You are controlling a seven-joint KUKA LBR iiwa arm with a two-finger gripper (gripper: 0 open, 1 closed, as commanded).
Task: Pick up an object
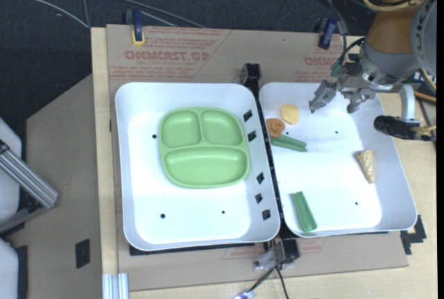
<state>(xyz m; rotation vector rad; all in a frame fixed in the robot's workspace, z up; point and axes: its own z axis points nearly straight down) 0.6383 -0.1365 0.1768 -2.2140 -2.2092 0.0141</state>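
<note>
- Lowest in the right bin (395, 214) lies a short green piece (303, 211), near its front edge.
- Farther back, a green stick (288, 143) touches an orange round piece (276, 127); a yellow piece (290, 113) sits just behind them.
- At the right side lies a tan wedge (367, 166), apart from the rest.
- Spread open and holding nothing, the pincer (336, 101) hangs over the bin's back part, near the yellow piece.
- Inside the left bin (139, 207) rests a green divided plate (204, 146).

A grey arm (423, 27) is seen, banded in glossy orange above the wrist. A yellow cable is looped beside the band. The wrist is ended by a metallic gripper (336, 102) with two dark, slender fingers (318, 100).
</note>
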